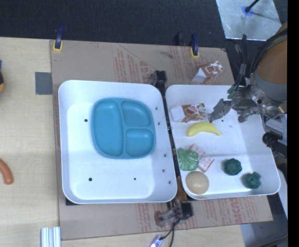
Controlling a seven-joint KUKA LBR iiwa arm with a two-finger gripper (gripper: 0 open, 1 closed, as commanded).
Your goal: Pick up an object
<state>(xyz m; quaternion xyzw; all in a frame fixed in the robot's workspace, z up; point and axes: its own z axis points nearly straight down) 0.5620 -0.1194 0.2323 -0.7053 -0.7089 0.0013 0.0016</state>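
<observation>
While the arm reaches in from the right, these lines list what lies on the bench.
Left bin (72, 138): holds a blue divided plate (123, 127), set toward the far side.
Right bin (257, 143): holds every small item below.
Gripper (218, 111): low over the far part of the right bin; whether it is spread or closed cannot be told.
Banana (203, 129): yellow, curved, lying flat just near-left of the gripper, apart from it.
Packet (191, 111): white and brown, flat, just beyond the banana and left of the gripper.
Green leaf (188, 159): near the bin's left wall, touching a small red-and-white packet (205, 160).
Beige ball (196, 182): round, at the near-left corner, just below the leaf.
Dark green lumps: one (233, 166) near the middle, another (251, 179) toward the near-right corner, both well apart from the gripper.
Outside the bins: a small carton (208, 72) on the cardboard beyond the right bin; a sausage (1, 169) on the bench far left.
</observation>
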